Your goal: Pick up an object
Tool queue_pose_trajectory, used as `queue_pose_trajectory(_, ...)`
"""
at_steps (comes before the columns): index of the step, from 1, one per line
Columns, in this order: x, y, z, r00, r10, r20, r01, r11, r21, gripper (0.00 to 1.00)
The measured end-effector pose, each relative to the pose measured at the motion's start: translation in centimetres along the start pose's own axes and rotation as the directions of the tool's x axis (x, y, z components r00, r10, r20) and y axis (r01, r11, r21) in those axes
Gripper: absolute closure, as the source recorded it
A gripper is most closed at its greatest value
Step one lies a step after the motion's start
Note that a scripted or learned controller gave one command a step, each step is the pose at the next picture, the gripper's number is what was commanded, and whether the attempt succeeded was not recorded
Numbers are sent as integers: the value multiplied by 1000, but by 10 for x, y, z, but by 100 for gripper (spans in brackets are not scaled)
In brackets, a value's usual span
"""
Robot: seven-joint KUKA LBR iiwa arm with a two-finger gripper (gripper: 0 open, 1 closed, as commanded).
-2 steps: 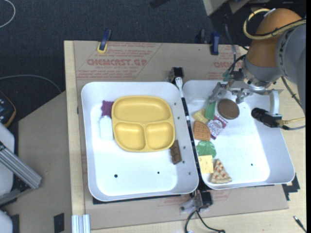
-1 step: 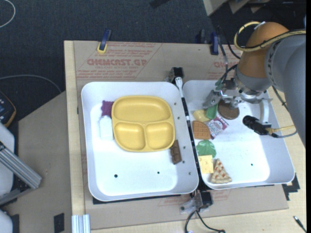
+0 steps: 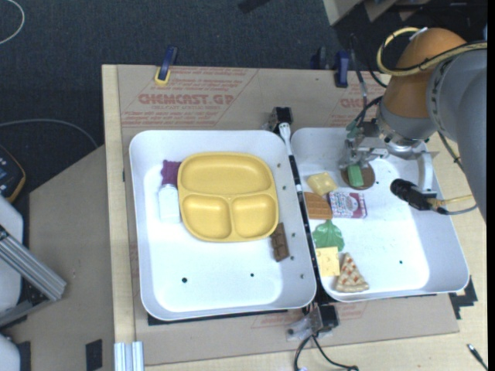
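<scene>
- On the counter [image 3: 116, 207]: two white bins side by side, so the arm [image 3: 456, 76] coming in from the right reaches both.
- Left bin [image 3: 224, 284]: yellow divided tray [image 3: 228, 195] takes most of the middle; small stuff sits pushed to its edges.
- Right bin [image 3: 402, 261]: food bits bunched along the left wall — likeliest pick targets.
- Gripper [image 3: 358, 168]: low over the right bin's upper part, at a small green-and-brown piece [image 3: 360, 176]. Jaws' opening and any hold: can't tell.

Yellow divided plate [image 3: 228, 194], white bins [image 3: 201, 288], green leaf [image 3: 327, 235], purple cloth [image 3: 170, 171]
</scene>
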State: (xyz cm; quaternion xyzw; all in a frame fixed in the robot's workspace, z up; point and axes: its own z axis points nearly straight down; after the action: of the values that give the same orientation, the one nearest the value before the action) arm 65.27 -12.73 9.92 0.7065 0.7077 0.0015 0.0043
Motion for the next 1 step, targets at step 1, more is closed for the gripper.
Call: queue_pose_trajectory(1, 6, -6, -56, 1000, 1, -2, -1, 1000, 2, 100)
